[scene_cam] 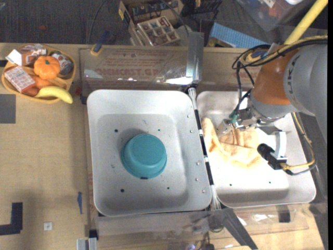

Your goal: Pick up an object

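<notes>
A teal bowl lies upside down in the middle of the left bin. In the right bin a crumpled yellow-orange cloth spreads across the floor, from the left wall toward the centre. My gripper hangs low over the cloth's upper part, at the end of the grey arm with its orange band. It sits right at the cloth, and whether any fabric is caught in it cannot be made out.
A plate of toy fruit and boxes sits at the bench's far left. A clear plastic panel stands behind the bins. Cables and a black fitting trail from the wrist over the right bin.
</notes>
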Controlling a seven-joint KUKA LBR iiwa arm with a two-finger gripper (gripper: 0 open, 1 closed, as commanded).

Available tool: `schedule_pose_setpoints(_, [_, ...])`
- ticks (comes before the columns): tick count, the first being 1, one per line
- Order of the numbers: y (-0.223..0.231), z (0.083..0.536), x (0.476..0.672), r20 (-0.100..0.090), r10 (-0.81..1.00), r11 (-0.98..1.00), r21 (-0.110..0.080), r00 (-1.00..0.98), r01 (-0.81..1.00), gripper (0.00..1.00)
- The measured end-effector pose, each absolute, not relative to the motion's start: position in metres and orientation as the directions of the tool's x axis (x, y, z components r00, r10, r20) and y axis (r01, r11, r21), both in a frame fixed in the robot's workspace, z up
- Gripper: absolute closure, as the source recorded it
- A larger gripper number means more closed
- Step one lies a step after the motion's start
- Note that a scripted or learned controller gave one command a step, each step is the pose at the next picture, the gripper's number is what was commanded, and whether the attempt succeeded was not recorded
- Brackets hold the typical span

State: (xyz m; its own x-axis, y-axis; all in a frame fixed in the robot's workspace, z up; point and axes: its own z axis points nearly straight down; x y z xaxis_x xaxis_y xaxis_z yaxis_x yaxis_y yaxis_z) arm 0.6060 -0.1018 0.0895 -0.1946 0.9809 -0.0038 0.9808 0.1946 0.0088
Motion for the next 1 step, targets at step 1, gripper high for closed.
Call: schedule_pose_setpoints(1, [-0.1025,0.1010,0.6074,-0.005,0.981,0.194,0.015,-0.194,0.981,1.00])
